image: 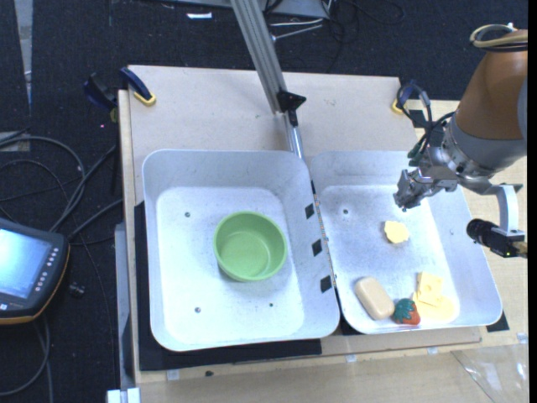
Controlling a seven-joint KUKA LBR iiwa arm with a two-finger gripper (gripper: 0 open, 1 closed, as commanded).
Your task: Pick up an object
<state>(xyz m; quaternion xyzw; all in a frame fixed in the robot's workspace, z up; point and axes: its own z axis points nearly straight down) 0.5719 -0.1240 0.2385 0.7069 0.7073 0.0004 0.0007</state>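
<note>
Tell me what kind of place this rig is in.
Most likely a robotics lab test cell, not a home or factory line. Cues: the grey-and-orange robot arm over two shallow white bins on a clamped wooden bench, a handheld control pendant with a lit screen, and loose cables on dark carpet.

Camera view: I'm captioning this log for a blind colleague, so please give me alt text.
The gripper hangs over the right bin, just above a small yellow piece. Nearer the front lie a tan block, a red-and-green toy and a yellow wedge; the left bin holds a green bowl.
</note>
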